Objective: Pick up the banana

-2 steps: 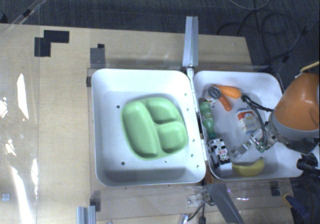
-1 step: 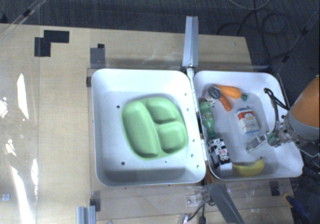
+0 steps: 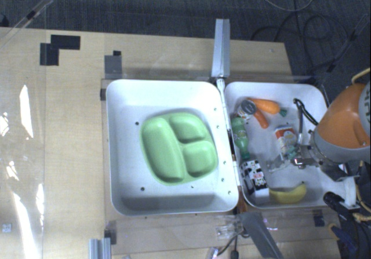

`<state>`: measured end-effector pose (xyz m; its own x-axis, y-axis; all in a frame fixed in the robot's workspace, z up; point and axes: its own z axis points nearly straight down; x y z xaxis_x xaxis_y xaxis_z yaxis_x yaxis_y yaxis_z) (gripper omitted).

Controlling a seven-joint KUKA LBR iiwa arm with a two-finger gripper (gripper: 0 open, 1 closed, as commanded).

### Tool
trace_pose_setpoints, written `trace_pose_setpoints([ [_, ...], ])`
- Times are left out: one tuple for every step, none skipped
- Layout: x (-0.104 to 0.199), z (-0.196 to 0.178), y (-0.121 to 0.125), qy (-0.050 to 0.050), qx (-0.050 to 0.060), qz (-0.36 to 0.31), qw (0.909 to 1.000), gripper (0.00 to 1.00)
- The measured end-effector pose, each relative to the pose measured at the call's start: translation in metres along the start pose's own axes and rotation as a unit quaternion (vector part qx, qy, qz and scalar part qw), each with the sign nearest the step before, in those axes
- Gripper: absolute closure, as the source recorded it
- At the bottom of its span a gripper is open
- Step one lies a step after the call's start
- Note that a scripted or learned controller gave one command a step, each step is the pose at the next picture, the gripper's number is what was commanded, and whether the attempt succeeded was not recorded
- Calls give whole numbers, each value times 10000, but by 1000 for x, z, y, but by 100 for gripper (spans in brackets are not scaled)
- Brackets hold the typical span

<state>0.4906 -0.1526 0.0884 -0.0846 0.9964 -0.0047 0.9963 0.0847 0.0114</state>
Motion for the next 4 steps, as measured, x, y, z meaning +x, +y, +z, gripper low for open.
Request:
trace_pose_setpoints([
  [-47, 0, -4, 5, -1, -1495, 9888, 0],
  [-53, 0, -3, 7, -9, -3194, 9476, 0],
  [41, -2, 5, -20, -17, -4276, 9040, 0],
  [-31, -57, 0, 27, 14, -5061, 8625, 0],
])
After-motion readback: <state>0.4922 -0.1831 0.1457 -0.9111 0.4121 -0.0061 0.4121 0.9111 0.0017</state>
